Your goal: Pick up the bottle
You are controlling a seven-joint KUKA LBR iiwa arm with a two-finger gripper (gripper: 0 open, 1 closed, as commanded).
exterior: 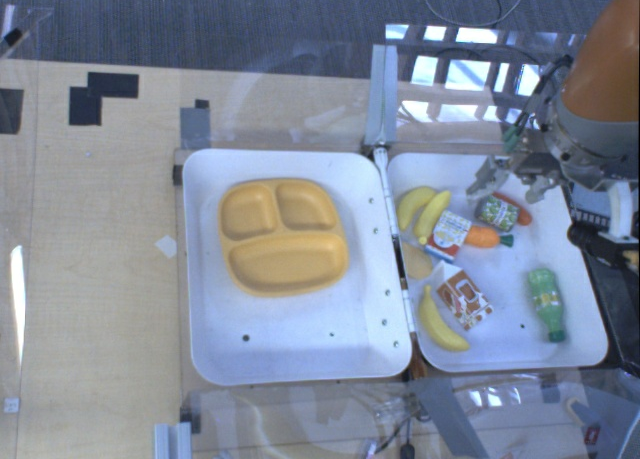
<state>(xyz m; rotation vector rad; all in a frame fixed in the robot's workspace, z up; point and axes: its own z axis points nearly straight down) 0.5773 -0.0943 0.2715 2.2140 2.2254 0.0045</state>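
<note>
While the bottle (546, 303) lies on its side near the right bin's (590, 355) front right corner, apart from everything else there, the gripper (512, 179) hangs over the far part of the same bin with its fingers spread and nothing between them. It sits close above a small green-labelled pack (500, 212) and a carrot (484, 237), so a straight drop from here would likely close on one of those instead of the target. The bottle is round and lying flat, which I judge lets it roll away if the fingers close along its length or touch one side first. Its place near the bin wall could also leave one finger little room. Bananas (424, 212), a carton (465, 300) and another banana (441, 321) crowd the bin's left half and might be nudged by a wide swing. The left bin (215, 347) holds a yellow tray (284, 235), well clear of any risk.
</note>
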